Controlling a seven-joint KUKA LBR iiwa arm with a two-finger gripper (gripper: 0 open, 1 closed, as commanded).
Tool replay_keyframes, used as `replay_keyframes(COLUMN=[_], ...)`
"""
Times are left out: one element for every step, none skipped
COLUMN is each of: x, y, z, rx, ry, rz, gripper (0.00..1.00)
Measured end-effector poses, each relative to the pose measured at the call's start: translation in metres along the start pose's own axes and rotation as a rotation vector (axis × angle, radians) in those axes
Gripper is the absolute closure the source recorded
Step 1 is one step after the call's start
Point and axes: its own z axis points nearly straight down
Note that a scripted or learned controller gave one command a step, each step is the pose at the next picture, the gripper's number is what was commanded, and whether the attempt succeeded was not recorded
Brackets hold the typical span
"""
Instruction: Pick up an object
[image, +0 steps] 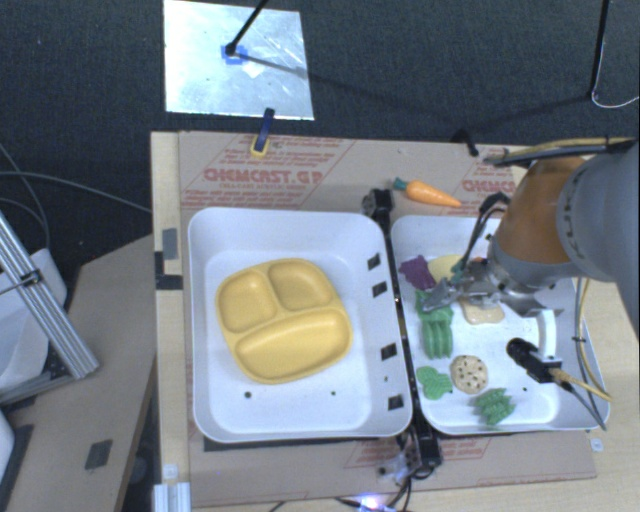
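Toy food lay scattered in the right bin (560, 415); the gripper (443, 297) hovered over the green piece (437, 333). Grip state unclear. Descending squarely, centred on it, seemed wise.

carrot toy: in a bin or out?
Out. The carrot lies on the cardboard beyond the right bin's far rim, not inside either bin.

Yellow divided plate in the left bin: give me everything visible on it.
The yellow divided plastic plate is a rounded, glossy-looking tray with three compartments: two small ones at the far side, one large one nearer the camera. It lies flat, slightly rotated, near the middle of the left white bin. Its compartments hold nothing, and it touches only the bin floor.
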Motion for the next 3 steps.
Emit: replay_keyframes(x=[-0.003,0.006,0.048], y=[0.001,-0.065,-0.056], z=[-0.020,-0.004,-0.166], rx=[-0.005,0.016,-0.008], ry=[-0.001,0.005,0.003], rz=[0.004,0.008,-0.003], gripper=[1.00,1.00,1.00])
